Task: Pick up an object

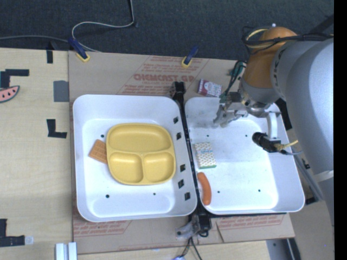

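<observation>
The gripper (224, 118) is down over the back left part of the right bin (282, 199), its tip pointing at bare white floor, and from where I stand I can't make out how it's set or whether it has anything; nothing shows at its tip. Above it sits the orange band (260, 64), and the big grey arm (314, 91) sweeps in from the right, covering that bin's far corner. A black cable fitting (263, 140) hangs just right of the gripper, over the bin floor. Now the objects: a small pale patterned sponge (205, 155) lies near the bin's left wall, ahead of the gripper and apart from it, and closer to the front edge an orange sausage-shaped piece (205, 187) lies lengthwise along that same wall. Across the black clips (181, 145) joining the two bins, the left bin (87, 199) has a yellow divided tray (142, 151) sitting in its middle, with a tan waffle-textured piece (98, 151) poking out from under the tray's left edge. Behind the bins, on the cardboard sheet (108, 69), a small dark red packet (208, 88) rests just beyond the right bin's rim, and two blue-and-yellow clamps (79, 50) pin the cardboard's far edge.
</observation>
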Motion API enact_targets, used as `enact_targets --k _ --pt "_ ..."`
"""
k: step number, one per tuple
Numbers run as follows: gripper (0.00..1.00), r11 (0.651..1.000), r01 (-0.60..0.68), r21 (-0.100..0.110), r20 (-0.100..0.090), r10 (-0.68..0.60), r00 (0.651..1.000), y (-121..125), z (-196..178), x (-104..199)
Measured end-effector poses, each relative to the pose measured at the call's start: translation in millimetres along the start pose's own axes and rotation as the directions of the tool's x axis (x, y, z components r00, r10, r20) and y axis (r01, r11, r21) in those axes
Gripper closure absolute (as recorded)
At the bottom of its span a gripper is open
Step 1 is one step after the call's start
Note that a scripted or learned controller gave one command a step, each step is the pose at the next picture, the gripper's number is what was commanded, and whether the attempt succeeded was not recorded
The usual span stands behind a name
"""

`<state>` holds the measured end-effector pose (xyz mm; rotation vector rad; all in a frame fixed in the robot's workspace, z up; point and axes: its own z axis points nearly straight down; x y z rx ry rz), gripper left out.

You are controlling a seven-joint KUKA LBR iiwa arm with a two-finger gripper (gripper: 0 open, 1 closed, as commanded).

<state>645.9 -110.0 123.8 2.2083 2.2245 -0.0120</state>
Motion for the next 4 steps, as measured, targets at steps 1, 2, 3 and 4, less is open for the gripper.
enact_targets --k 1,2,3,4 --pt "0.00 1.000 0.000 0.001 0.000 0.000 1.000 0 0 0" --pt "0.00 1.000 -0.005 -0.002 -0.009 0.005 1.000 -16 38 2" --pt "1.00 1.000 -0.005 -0.004 -0.007 0.005 1.000 -16 27 2" --pt "1.00 1.000 -0.004 -0.003 -0.007 0.004 1.000 -16 18 2"
